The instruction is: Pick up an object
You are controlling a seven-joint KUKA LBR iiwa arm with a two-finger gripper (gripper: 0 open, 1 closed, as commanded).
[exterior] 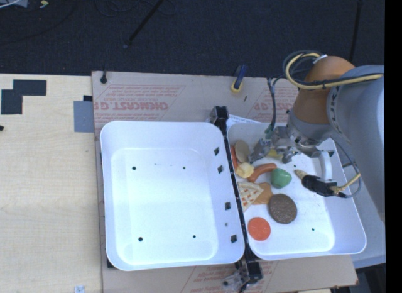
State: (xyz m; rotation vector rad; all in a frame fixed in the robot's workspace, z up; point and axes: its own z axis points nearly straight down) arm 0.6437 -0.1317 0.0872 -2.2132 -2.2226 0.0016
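The right bin [326, 235] holds a heap of toy food along its left side. In the heap are a green piece [281, 177], an orange-red sausage [262, 170], a waffle [249, 193], a brown disc [282, 209] and a red-orange disc [259, 228]. A beige piece [242, 149] and a yellow piece [244, 171] lie against the bin's left wall. My gripper [273, 153] hangs over the upper part of the heap, just above the sausage and the green piece. It is open, with nothing between its fingers.
The left bin [116, 160] lies beside the right one, with a black divider [229, 185] between them. The grey arm [352, 116] and its cables cover the right bin's upper right corner. A blue and yellow clamp [238, 79] sits on the board behind the bins.
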